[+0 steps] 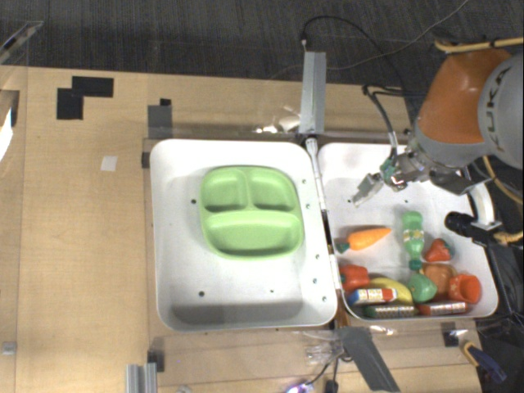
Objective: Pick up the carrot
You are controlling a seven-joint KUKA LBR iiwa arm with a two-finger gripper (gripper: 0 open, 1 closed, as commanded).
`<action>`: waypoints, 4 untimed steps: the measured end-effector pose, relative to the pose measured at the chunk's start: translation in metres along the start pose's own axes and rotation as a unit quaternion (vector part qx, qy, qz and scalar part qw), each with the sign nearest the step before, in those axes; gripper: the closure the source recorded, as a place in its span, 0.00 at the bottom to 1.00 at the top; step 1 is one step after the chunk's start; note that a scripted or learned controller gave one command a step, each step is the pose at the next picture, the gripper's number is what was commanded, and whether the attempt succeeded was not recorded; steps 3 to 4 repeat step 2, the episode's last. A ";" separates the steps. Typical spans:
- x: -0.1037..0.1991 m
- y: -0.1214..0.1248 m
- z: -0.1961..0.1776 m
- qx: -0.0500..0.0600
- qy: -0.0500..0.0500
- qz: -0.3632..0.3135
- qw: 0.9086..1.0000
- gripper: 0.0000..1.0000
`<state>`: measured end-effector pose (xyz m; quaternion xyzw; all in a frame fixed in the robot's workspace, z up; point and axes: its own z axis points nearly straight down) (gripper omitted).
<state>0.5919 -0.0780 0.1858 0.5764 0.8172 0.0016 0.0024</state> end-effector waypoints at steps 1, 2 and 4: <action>-0.017 -0.036 0.096 -0.004 -0.002 -0.034 0.999 0.00; 0.007 -0.091 0.095 -0.007 -0.002 0.135 0.991 0.00; 0.007 -0.091 0.095 -0.007 -0.002 0.135 0.991 0.00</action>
